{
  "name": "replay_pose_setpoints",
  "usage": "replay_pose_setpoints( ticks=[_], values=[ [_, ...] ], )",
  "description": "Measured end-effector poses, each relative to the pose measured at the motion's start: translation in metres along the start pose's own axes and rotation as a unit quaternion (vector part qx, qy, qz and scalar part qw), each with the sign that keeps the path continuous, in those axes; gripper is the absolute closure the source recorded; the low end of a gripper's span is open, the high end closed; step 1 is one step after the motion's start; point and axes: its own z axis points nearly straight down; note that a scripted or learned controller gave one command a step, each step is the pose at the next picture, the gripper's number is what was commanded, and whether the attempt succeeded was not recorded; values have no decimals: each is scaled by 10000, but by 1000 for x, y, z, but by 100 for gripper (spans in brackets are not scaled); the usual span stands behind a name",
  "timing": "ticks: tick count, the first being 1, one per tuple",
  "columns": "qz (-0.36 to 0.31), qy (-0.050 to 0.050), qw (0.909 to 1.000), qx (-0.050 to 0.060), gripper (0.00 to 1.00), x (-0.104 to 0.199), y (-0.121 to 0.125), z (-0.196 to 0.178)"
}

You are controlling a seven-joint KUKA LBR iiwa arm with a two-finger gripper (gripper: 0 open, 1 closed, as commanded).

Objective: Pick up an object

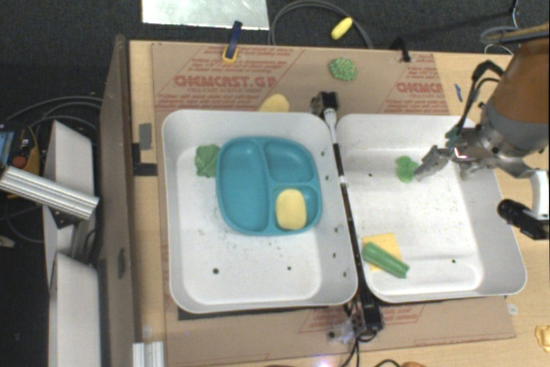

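Observation:
In the right bin [481,271], a small green lump [404,168] lies near the back left. My gripper [430,162] comes in from the right and hangs just to the right of that lump, very close to it or touching it. Nothing visibly sits in the gripper. Near the same bin's front left, a yellow wedge [387,244] lies with a green stick-shaped piece [385,261] across it.
The left bin [198,271] holds a blue divided plate [249,189] with a yellow oval piece [291,209] in its right compartment, and a green leafy piece [206,160] beside the plate. Behind the bins lie a green round thing [343,69] and a yellow piece [275,105].

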Motion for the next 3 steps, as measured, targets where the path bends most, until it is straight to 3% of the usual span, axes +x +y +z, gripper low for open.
replay_pose_setpoints(
  ticks=[1,2,3],
  values=[
    [-20,-3,10000,8,0,-2,58,110],
    [6,-27,10000,-52,0,-54,104,65],
    [-19,5,10000,7,0,-11,83,105]
  ],
)
